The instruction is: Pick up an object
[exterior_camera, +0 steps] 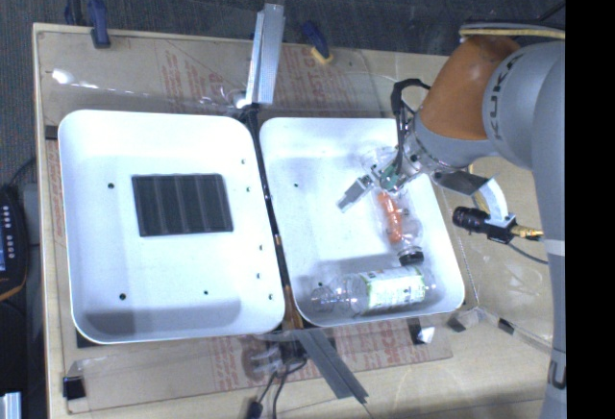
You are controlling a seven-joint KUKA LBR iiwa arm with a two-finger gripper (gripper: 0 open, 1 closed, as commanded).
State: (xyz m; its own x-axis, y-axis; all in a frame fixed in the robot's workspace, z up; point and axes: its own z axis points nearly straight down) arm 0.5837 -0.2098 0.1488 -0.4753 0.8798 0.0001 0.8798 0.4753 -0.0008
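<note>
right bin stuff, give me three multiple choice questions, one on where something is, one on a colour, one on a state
1. Where does the clear bottle lie?
A. right bin, near edge
B. left bin
C. on the bench

2. What colour is the panel in the left bin?
A. orange
B. dark grey
C. green

3. How is the clear bottle posed?
A. upright
B. hanging from the hand
C. on its side

Answers: 1 A, it rests along the right bin's near wall. 2 B, the ribbed rectangle is dark against the white floor. 3 C, its length runs flat across the bin floor.
</note>
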